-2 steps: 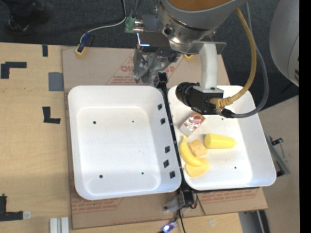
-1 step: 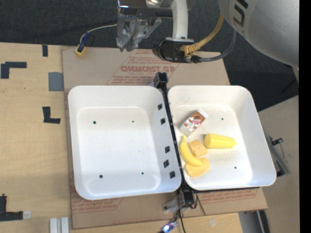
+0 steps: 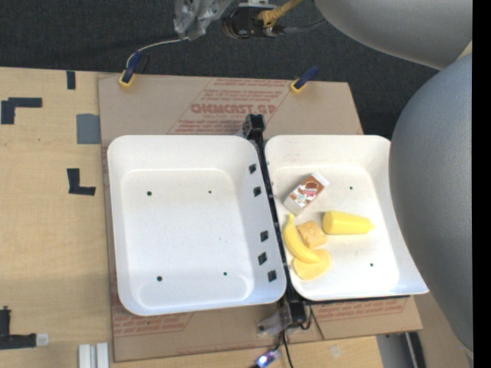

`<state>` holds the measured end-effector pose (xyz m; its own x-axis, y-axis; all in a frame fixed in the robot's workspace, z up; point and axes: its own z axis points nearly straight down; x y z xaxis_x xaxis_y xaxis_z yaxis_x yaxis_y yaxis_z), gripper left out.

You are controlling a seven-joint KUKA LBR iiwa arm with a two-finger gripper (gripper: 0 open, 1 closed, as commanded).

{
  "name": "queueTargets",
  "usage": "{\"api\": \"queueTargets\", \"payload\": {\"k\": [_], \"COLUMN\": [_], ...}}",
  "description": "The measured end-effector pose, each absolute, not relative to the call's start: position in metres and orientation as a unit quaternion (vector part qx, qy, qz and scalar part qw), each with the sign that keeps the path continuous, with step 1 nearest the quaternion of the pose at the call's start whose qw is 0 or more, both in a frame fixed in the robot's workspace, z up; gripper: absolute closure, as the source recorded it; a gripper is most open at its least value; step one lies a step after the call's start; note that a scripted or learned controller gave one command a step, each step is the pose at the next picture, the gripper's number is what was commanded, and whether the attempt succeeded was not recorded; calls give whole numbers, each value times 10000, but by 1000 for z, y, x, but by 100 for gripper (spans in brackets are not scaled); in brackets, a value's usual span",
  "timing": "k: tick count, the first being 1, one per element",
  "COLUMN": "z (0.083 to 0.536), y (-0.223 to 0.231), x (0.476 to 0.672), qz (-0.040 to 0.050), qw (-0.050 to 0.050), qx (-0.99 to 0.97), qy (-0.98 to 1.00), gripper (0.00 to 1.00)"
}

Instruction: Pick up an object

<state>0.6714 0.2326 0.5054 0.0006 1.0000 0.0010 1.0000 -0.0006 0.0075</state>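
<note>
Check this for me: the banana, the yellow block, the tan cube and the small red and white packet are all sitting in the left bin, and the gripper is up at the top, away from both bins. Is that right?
Not quite. The camera view shows the banana, yellow block, tan cube and packet in the right bin, not the left bin. The gripper is indeed up top, away from both bins.

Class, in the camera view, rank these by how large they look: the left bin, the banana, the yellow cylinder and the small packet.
1. Left bin, by far.
2. Banana.
3. Yellow cylinder and packet look about alike, so no ranking between them.
</note>
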Motion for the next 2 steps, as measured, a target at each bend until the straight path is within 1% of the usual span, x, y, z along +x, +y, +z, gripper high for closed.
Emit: {"api": "queueTargets", "payload": {"k": [1, 2], "z": [536, 405], "y": [234, 233], "x": [619, 607], "qz": [-5, -61], "qw": [-9, -27], "qx": [7058, 7071], "qy": [7084, 7071], "gripper": [100, 100]}}
